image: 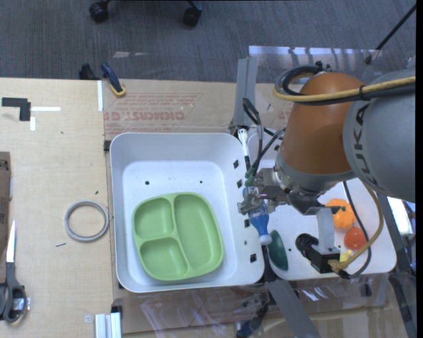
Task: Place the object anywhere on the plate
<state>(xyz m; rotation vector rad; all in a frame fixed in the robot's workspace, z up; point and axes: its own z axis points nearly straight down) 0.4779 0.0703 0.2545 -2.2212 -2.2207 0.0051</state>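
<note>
Orange-banded arm [330, 125] hiding right bin, claw [254, 198] state unclear, green plate [177, 235] left.

Grey carpet floor [165, 39] (chair castors [99, 9] visible), pale wooden bench [53, 165].

The arm [330, 132] covers most of the right bin [377, 261], hiding part of the orange toys [347, 224]. Scissors [10, 290] are cut off at the left edge, chair wheels [99, 10] at the top.

Bright, even overhead light; soft shadows lie inside the left bin [125, 198], mild glare at the right edge, focus sharp throughout.
</note>
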